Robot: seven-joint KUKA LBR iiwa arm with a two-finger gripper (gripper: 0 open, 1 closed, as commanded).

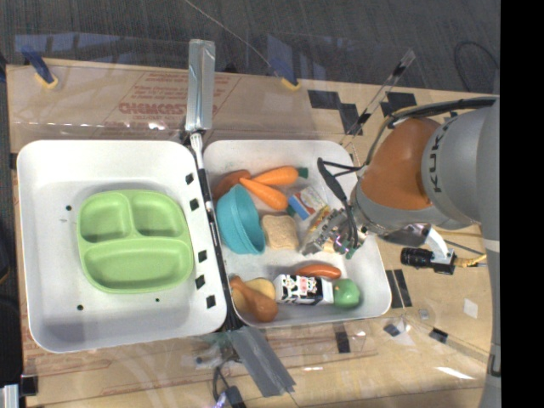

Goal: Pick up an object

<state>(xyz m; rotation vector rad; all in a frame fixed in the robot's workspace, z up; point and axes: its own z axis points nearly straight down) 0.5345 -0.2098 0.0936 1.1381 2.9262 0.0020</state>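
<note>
The right bin [361,253] holds several toy foods: two orange carrots [270,186], a teal bowl [238,221] on its side, a slice of bread [279,233], a red sausage [318,271], a black-and-white milk carton [302,289], a green apple [347,294] and a brown pear [252,299]. My gripper [333,233] reaches down into the bin's middle right, just right of the bread and above the sausage. Nothing can be made out between its tips.
The left bin [42,185] holds a green divided plate [134,240]. A metal bar [201,83] rises at the rim between the bins. Cables run over the bench to the right of the arm [425,168].
</note>
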